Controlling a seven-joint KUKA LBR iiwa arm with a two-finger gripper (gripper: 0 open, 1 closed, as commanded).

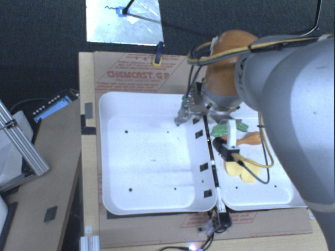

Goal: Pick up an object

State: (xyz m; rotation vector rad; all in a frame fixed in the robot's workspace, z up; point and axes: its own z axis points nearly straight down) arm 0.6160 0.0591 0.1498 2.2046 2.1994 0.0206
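Since the task names no single object, we treat the small pieces lying on the right-bin side of the seam (211, 163) between the two bins as our candidates. A yellow piece (242, 171) lies flat on the floor of the right bin (261, 195), near the seam and about halfway along it; an orange piece (251, 138) sits a little farther from the seam and toward its far end, and a green piece (234, 127) lies beyond that, close to the seam. We judge all three to be light, toy-like items, probably smooth plastic or rubber, so weight is no worry but slipping is. The yellow one looks thin and low, hard to get under; the orange one looks rounded and tapering, and we would take it across its thicker middle rather than the narrow tip. The gripper (183, 117) hangs over the far end of the seam, on its left-bin side, and apart from all three pieces. We see nothing held in it and nothing touching it, and we cannot tell whether it is spread or pressed together.
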